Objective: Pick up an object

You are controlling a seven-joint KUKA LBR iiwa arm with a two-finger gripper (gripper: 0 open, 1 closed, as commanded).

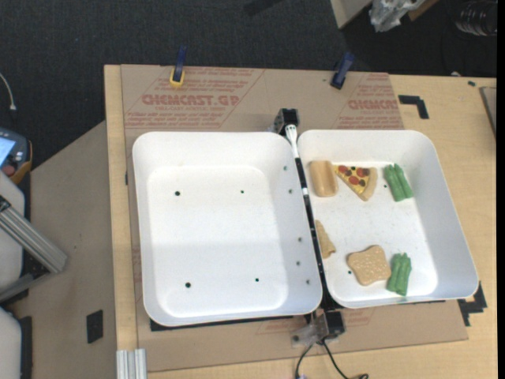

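I see the gripper [392,6] at the far right, beyond the bins; I cannot tell its jaw state. The right bin [450,235] holds a pizza slice [356,179], toast [368,264] and 2 green pieces.

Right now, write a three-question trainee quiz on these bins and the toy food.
1. True or false: the pizza slice lies in the left bin.
2. How many green bean bundles sit in the right bin?
3. Which item lies nearest the toast slice? A) bread roll B) lower bean bundle C) pizza slice

Key: 1 false, it lies in the right bin; 2 two; 3 B.
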